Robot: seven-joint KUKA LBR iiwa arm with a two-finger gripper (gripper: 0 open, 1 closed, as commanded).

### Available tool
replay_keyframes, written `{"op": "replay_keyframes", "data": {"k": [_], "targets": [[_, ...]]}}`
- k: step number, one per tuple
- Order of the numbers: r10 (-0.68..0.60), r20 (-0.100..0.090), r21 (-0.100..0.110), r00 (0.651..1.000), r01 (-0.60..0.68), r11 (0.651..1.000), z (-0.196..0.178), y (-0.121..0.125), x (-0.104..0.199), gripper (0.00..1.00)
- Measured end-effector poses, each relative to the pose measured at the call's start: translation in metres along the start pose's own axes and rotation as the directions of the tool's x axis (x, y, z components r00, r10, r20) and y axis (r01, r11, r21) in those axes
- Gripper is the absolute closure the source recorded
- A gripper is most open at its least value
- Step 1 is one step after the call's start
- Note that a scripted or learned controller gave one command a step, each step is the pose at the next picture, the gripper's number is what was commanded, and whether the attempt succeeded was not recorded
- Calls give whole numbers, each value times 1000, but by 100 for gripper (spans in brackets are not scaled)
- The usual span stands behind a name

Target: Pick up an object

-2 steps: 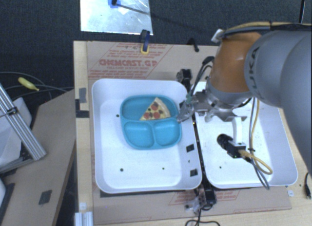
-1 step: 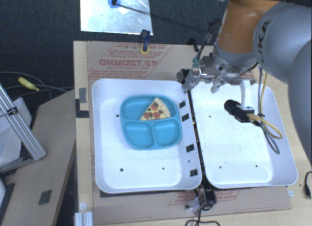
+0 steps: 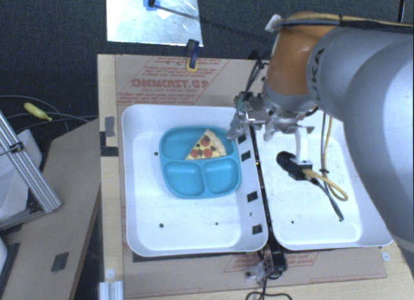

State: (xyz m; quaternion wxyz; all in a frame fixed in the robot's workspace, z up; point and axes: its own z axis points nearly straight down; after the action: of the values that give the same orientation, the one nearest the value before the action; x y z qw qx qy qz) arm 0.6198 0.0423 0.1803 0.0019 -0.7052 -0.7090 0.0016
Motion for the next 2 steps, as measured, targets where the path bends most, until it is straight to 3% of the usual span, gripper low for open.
{"op": "replay_keyframes", "data": {"k": [1,2], "targets": [[-5,-5,-10,1000,5,1000,-102,-87,50,0],[-2,-2,-9,1000,2,1000,-147,-135,69,0]]}}
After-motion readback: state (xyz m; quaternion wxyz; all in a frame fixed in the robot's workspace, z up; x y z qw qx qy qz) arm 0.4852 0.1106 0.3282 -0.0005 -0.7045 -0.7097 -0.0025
